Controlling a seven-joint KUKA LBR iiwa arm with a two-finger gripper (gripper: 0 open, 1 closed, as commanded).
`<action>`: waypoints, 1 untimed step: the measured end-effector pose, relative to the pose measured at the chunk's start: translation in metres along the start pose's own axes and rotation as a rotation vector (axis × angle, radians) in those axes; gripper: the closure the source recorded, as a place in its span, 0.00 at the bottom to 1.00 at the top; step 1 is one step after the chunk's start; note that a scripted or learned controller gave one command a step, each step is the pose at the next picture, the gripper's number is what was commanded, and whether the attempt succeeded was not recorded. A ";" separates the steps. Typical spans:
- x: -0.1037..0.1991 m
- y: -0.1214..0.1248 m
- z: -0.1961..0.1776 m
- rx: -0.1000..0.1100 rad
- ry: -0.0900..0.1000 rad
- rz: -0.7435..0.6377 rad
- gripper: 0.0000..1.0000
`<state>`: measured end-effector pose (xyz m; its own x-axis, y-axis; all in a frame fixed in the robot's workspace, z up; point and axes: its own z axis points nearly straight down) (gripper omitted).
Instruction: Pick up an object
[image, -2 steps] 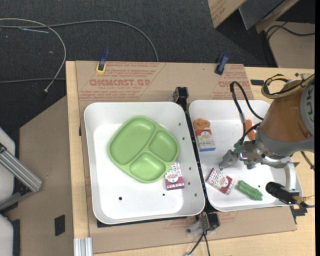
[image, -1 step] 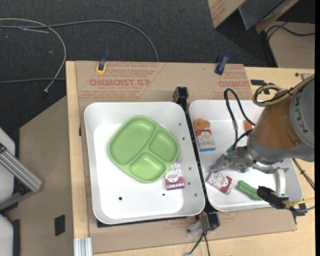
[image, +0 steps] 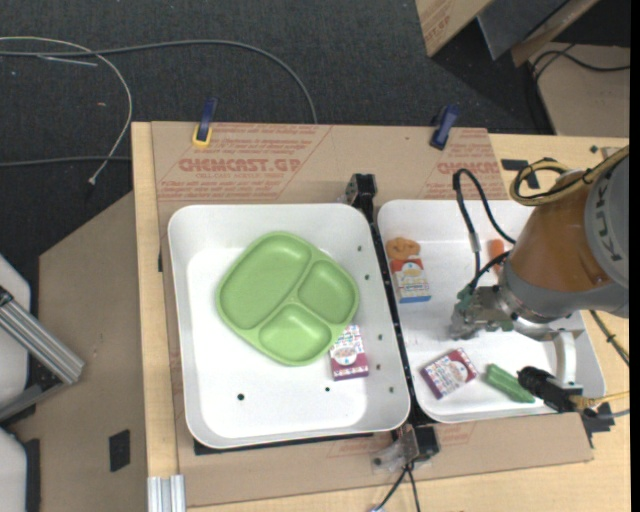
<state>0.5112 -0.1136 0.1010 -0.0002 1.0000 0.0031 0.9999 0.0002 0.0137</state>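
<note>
Landmark: the green divided plate — one unit, three compartments, lying flat in the left bin.

Bins: two, side by side; the right bin stands to the plate's right.

Arm: one, above the right bin, well right of the plate. Its gripper points down toward the bin floor; whether it is released or clenched cannot be told.

Small cartons: three.
- One orange-and-white carton, right of the plate, across the divider.
- One maroon carton, touching the plate's lower right edge.
- One maroon packet, further right, just below the gripper.

Green marker: one — farthest right of the plate.
</note>
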 end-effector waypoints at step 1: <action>-0.002 0.006 -0.044 0.009 -0.004 -0.001 1.00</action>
<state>0.5169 -0.1153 0.1451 -0.0016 1.0000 -0.0010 1.0000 0.0016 0.0049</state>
